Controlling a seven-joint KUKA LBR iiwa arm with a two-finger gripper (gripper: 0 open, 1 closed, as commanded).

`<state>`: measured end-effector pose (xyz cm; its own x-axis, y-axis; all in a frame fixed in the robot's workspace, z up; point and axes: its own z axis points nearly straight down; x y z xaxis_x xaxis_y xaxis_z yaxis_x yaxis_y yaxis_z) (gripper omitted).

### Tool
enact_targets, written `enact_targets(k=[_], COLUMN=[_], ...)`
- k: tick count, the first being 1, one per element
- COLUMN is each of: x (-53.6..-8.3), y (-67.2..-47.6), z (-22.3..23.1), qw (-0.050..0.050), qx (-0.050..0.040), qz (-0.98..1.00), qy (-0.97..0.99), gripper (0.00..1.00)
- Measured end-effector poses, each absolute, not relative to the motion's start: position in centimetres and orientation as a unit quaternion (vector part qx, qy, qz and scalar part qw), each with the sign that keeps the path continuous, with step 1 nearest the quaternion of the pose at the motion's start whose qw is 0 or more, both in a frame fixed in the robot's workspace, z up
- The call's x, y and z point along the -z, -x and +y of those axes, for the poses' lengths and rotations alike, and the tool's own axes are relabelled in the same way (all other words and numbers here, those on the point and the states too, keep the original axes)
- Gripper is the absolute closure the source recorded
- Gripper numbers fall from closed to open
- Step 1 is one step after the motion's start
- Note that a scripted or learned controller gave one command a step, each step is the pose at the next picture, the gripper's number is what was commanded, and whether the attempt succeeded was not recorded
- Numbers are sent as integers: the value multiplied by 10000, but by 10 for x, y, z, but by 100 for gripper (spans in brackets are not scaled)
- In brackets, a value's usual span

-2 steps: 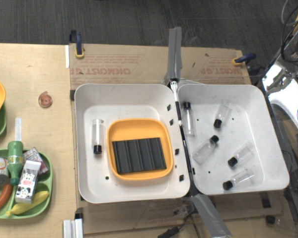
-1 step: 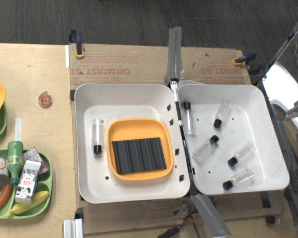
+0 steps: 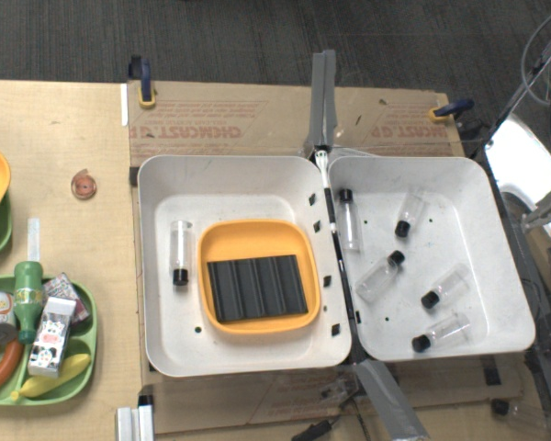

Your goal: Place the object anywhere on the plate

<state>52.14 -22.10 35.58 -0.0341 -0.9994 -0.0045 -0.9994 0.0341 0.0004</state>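
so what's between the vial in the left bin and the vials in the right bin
In the camera view, the orange plate with its dark ribbed insert lies between the lone vial and the right bin's vials, along with the two bins' adjoining rims.

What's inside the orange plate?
A dark ribbed block lies on the orange plate, covering most of its middle. What's beneath the block is hidden. A clear vial with a black cap lies beside the plate, not in it.
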Motion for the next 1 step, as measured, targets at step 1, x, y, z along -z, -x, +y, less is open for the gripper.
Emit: enact_targets(k=[1], x=[-302], y=[-516], z=[-221], qw=[17], qx=[-21], qz=[5557], qy=[8314], gripper=[0])
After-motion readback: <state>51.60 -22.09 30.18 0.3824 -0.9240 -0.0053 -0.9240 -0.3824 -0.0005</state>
